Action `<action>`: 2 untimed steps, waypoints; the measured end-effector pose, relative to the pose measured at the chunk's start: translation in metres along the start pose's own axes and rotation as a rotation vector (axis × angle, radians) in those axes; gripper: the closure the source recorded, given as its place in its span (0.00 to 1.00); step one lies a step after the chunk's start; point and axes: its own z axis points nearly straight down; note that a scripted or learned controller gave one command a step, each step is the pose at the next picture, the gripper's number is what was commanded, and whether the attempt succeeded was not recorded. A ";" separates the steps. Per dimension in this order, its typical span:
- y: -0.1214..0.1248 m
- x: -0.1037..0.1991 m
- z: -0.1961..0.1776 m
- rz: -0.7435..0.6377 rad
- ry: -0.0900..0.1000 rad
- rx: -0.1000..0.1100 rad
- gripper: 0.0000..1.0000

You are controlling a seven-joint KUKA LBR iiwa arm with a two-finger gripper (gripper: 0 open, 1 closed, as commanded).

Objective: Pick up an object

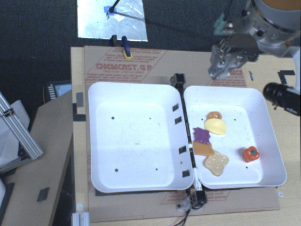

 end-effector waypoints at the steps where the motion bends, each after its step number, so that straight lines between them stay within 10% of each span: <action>1: 0.000 0.000 -0.011 -0.004 0.001 -0.003 1.00; 2: -0.001 0.077 0.026 0.000 -0.002 0.010 1.00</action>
